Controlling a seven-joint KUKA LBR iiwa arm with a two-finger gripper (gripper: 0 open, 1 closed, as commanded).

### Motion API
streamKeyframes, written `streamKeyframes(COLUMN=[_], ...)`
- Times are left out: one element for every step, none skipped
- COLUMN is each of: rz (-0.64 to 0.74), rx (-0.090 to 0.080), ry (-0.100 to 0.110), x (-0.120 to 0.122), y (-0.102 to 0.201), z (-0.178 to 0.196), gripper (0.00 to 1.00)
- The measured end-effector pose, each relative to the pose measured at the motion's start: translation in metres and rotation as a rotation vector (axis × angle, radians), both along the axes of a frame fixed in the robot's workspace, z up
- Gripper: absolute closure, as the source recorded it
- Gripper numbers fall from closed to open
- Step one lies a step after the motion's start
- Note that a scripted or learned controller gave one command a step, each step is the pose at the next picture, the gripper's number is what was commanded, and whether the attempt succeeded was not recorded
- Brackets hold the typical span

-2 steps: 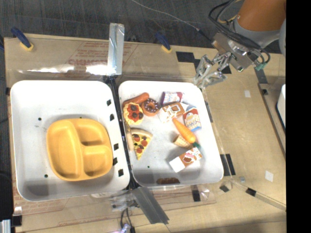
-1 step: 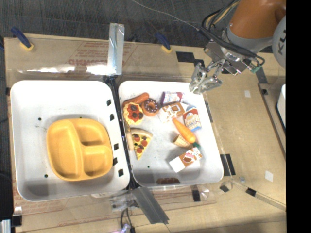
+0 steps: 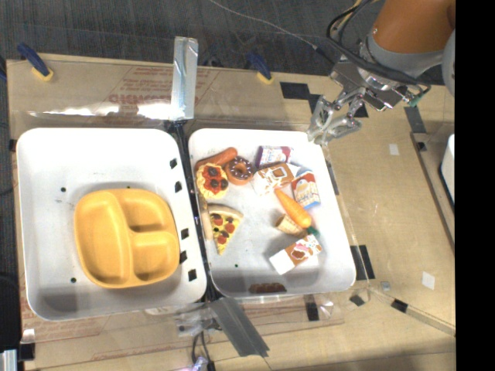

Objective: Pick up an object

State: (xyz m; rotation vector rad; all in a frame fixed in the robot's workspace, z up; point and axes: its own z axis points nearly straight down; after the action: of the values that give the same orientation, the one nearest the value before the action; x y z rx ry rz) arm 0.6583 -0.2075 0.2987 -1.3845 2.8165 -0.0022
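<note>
The right bin [image 3: 255, 273] holds several toy foods: a hot dog [image 3: 218, 158], a round pizza [image 3: 211, 180], a chocolate donut [image 3: 239, 169], a pizza slice [image 3: 223, 226], an orange carrot [image 3: 294, 206], a small purple packet [image 3: 272, 156] and little cartons [image 3: 296, 253]. My gripper [image 3: 326, 124] hangs above the bin's far right corner, clear of all the toys. Its fingers [image 3: 318, 121] stand apart, with nothing between them.
The left bin [image 3: 46, 149] carries a yellow divided tray [image 3: 125, 236]. A metal clamp [image 3: 184, 76] rises between the bins at the back. Cables [image 3: 352, 33] trail behind the arm at the upper right. Bare bench [image 3: 402, 222] lies right of the bins.
</note>
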Motion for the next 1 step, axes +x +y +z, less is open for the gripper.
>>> streamKeyframes(rz=[-0.303], rx=[0.001], ry=[0.004], x=[-0.0011], y=[-0.0027], z=[-0.0055], gripper=[1.0])
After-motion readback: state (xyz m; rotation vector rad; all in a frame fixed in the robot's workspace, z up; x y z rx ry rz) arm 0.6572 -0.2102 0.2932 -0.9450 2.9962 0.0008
